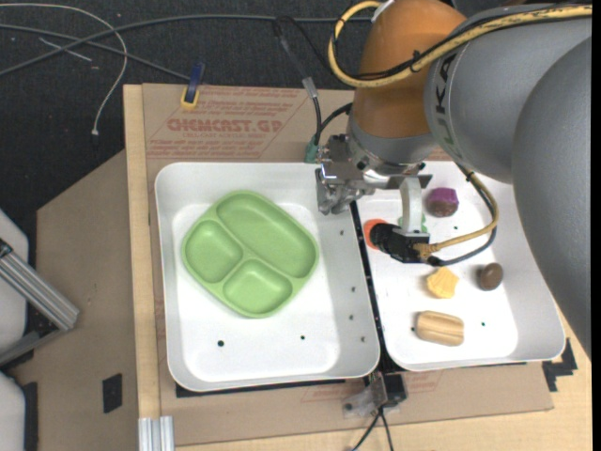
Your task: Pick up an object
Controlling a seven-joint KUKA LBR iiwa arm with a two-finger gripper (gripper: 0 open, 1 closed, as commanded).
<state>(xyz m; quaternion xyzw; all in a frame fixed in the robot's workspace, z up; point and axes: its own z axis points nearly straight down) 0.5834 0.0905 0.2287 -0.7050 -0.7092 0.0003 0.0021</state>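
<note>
Two white bins are seen side by side on a cardboard-covered bench. The left bin holds a green divided plate, laid flat and turned at an angle, with three compartments.

The right bin holds the loose objects. A purple piece is seen near the far side. A small brown round piece lies toward the right wall. A yellow chunk sits just left of it, and a tan, log-shaped piece lies nearer the camera, below the yellow one. A red-orange piece is partly covered by a black part and a cable, close to the wall shared by the bins.

The arm is brought in from the right, its orange band above the wrist. The gripper is placed over the far end of the wall between the two bins, at the left bin's far right corner. Whether the claw is apart or together cannot be told, since the tips are blurred against the bin rim. Nothing is seen held in it. The purple piece and the red-orange piece are near the gripper; the other objects lie well apart from it.

A blue clip is seen at the far edge of the cardboard, and loose cables lie on the dark floor beyond.
</note>
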